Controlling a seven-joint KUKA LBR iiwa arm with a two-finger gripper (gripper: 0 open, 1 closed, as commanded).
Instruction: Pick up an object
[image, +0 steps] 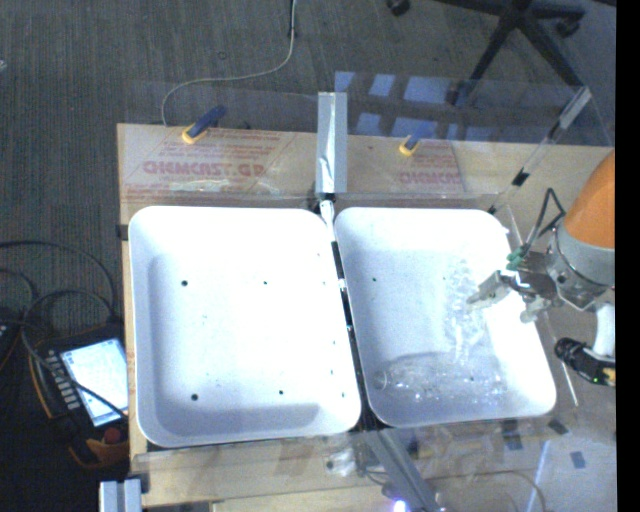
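In the right bin (400, 250) lie see-through plastic things. One long clear piece (440, 376) rests along the bin's near wall, and a crumpled clear piece (462, 312) lies beside the right wall. My gripper (503, 288) hangs over the bin's right rim, just right of the crumpled piece and pointing left toward it. I cannot make out anything held in it. The grey arm with its orange band (594, 205) comes in from the right edge.
The left bin (240, 320) stands beside the right one with a narrow gap between them. A metal post (329, 150) rises behind that gap. Clamps and clear sheeting line the bench's back. A tablet (90, 375) lies on the floor at left.
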